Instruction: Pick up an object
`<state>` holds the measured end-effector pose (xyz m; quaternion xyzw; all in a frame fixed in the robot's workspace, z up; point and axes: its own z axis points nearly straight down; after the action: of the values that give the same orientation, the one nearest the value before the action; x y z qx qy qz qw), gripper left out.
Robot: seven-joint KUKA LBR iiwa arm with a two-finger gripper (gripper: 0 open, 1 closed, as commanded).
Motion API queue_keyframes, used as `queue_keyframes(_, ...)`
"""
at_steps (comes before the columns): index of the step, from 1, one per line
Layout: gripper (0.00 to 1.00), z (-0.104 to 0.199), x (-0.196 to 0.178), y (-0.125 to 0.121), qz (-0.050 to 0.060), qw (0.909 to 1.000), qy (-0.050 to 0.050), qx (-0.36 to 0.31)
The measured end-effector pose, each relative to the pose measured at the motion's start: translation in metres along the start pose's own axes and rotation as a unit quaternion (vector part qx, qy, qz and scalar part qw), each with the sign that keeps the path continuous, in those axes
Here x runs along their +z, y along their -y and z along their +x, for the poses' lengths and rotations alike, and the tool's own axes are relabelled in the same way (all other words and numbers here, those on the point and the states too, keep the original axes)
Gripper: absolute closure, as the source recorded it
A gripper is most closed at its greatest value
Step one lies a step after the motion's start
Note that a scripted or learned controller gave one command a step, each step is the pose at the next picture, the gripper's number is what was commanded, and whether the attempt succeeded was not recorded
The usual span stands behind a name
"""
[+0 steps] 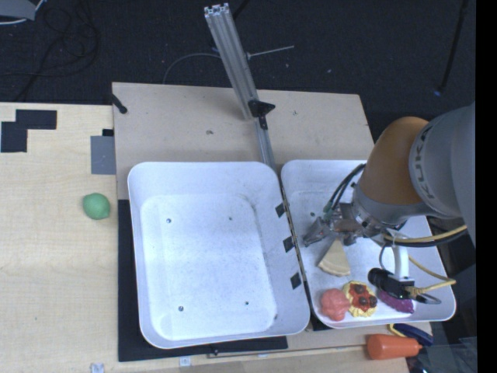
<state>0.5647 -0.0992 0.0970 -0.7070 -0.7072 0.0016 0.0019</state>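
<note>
Green ball (96, 206) sits out on the bare bench, at 9 o'clock of the left bin (202, 255), well clear of the work. I see nothing to pick in that bin. All the candidates are in the right bin (311, 185). The gripper (330, 231) hangs low near that bin's centre, close to the wall the two bins share. I cannot tell how far it is open, and I see nothing held in it. Just below it, at its 6 o'clock, lies the tan wedge (335, 261), which I take as the likeliest target. It lies flat, its narrow tip pointing to about 12 o'clock and running up under the gripper, its broad curved edge toward 6, so its long axis runs 12 to 6. Whether the tip is touched I cannot say. Risks as I judge them:

- A closure on the thin tip rather than mid-body may squeeze the wedge out or only tilt it.
- A flat piece on a smooth floor may skid toward the shared wall.

A red lump (334, 304) lies close at the wedge's 6 o'clock, with a yellow-and-red piece (361, 298) and a purple piece (397, 302) toward 4 o'clock. A drag downward could bunch them together. An orange thing (392, 346) lies outside the bin, at its 5 o'clock.
</note>
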Motion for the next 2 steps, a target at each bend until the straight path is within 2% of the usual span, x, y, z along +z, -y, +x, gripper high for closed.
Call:
queue_keyframes(1, 1.00, -0.002, -0.012, -0.001, -0.002, 1.0000, 0.000, 0.002)
queue_keyframes(2, 1.00, 0.001, -0.054, 0.000, -0.004, 1.0000, 0.000, 0.000)
